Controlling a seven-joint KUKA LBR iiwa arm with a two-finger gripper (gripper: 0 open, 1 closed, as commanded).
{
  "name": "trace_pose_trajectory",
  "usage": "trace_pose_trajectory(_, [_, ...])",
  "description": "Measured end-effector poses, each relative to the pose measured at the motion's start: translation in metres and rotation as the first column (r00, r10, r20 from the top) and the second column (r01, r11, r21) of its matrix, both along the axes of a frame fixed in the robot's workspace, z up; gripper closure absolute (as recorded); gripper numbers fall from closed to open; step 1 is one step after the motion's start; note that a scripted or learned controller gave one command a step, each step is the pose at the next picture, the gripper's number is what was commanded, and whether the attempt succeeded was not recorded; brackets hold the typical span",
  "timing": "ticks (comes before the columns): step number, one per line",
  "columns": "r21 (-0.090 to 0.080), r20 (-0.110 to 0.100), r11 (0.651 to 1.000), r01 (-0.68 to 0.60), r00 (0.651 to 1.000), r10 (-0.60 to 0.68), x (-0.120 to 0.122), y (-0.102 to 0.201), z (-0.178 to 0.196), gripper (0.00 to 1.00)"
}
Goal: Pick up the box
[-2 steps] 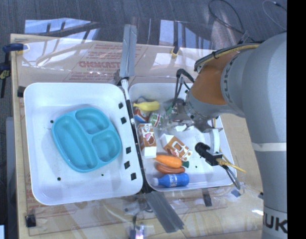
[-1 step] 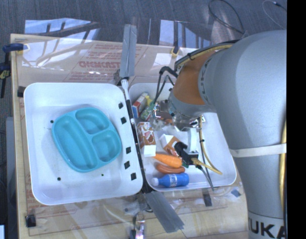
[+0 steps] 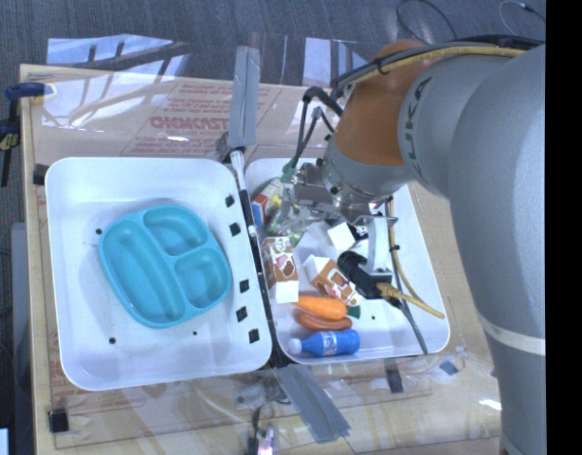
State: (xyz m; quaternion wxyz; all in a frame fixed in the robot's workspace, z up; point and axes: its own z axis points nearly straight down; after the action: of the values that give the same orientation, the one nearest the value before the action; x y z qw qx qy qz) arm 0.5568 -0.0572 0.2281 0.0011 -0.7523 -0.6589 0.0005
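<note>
A blue sectioned plate (image 3: 166, 263) is held in the left bin (image 3: 73, 349). In the right bin (image 3: 433, 335), a brown-and-white box (image 3: 281, 259) is seen by the divider, above a carrot (image 3: 321, 306) and blue bottle (image 3: 329, 343).

The arm (image 3: 481, 159) was thick, rounded and grey, with an orange band (image 3: 372, 126) and thin black cables (image 3: 433, 12).

Blue divided tray (image 3: 165, 264) in left bin (image 3: 73, 349); carrot (image 3: 321, 306), blue bottle (image 3: 327, 343) in right bin (image 3: 419, 335).
</note>
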Motion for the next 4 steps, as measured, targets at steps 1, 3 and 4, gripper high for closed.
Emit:
trace_pose_trajectory(1, [-0.001,0.000,0.965,0.261,0.965,-0.261,-0.048,0.045,0.058,1.00])
trace_pose_trajectory(3, [-0.006,-0.002,0.732,0.681,0.732,-0.681,-0.081,0.083,0.049,1.00])
trace_pose_trajectory(4, [-0.004,-0.002,0.515,0.857,0.515,-0.857,-0.080,0.044,0.113,1.00])
